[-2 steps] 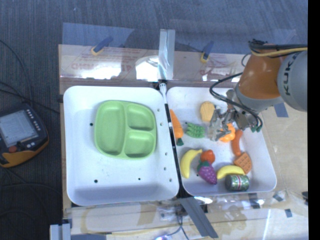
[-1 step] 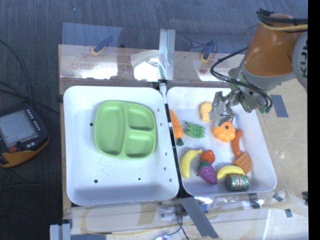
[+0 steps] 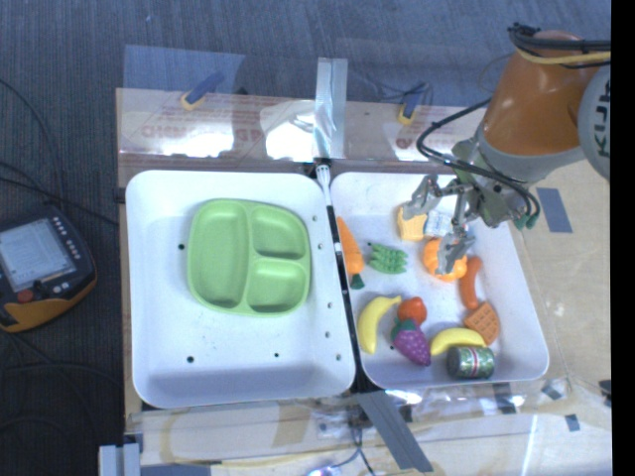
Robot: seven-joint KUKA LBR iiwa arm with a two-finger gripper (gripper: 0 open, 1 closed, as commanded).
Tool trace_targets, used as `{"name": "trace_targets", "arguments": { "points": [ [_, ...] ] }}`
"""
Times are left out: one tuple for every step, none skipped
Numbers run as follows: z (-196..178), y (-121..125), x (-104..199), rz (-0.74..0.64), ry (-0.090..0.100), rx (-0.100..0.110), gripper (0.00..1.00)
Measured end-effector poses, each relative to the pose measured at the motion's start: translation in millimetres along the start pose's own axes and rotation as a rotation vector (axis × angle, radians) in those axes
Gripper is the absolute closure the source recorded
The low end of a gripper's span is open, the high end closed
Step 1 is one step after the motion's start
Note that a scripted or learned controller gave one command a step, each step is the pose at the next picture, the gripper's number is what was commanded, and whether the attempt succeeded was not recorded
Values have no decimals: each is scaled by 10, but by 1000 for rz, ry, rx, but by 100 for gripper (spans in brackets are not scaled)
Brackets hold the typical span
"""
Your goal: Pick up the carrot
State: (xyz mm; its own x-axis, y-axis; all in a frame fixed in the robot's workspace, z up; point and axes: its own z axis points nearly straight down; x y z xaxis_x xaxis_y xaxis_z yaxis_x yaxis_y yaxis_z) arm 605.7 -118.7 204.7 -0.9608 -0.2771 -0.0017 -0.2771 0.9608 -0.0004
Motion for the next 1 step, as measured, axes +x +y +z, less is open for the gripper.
{"name": "trace_targets", "arguments": {
  "points": [
    [1081,-293,1,77,-7,2,0]
  ]
}}
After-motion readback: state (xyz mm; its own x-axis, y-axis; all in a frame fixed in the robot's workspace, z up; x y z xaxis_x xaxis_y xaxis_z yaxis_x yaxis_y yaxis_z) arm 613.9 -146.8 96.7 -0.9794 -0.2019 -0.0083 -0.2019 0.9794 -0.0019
